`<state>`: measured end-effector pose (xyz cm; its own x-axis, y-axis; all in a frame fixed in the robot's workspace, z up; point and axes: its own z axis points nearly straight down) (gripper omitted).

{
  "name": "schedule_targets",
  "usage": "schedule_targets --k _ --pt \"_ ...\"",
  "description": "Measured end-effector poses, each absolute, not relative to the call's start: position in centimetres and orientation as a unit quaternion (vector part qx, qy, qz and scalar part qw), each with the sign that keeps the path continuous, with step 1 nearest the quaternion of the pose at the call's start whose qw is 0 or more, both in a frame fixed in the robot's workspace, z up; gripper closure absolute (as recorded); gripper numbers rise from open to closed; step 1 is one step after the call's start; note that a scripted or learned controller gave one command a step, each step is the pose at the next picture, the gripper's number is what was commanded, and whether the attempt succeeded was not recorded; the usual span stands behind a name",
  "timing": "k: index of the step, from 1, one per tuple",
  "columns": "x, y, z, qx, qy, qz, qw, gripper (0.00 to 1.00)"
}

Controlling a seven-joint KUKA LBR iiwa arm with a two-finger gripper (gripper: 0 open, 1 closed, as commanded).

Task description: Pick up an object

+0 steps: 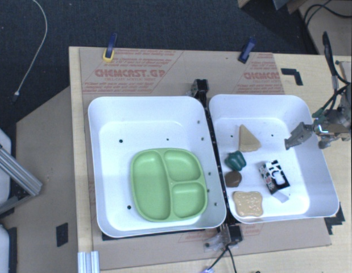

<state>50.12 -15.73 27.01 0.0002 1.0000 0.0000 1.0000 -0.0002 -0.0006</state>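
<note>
A wooden bench [164,73] carries two shallow white bins side by side. The left bin [107,118] holds a large pale green divided plate [168,183] with three compartments, sitting toward its near side. The right bin [312,186] holds the small items, grouped toward its left and middle. Largest of these is a flat beige cookie-shaped piece [248,203] at the near edge. Farther back lies a tan wedge [248,139], like a slice of bread or cheese. To the right of centre sits a black and white packet [274,177]. By the left wall is a small teal lump [236,161], and just near of it a smaller brown lump [233,179].

The arm's gripper [303,134] hangs over the right bin's far right part, well apart from every item. Whether the claw is spread or pressed together cannot be told. Nothing is between its tips, so the pick appears not yet made; choosing, descending and grasping all seem left to do.
</note>
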Motion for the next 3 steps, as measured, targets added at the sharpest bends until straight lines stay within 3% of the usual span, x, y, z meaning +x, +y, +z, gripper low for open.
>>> schedule_targets --k 1,3 --pt "50.1 -15.7 27.0 -0.707 -0.707 0.0000 0.000 0.00" --pt "50.0 -15.6 18.7 -0.707 -0.707 0.0011 0.003 0.00"
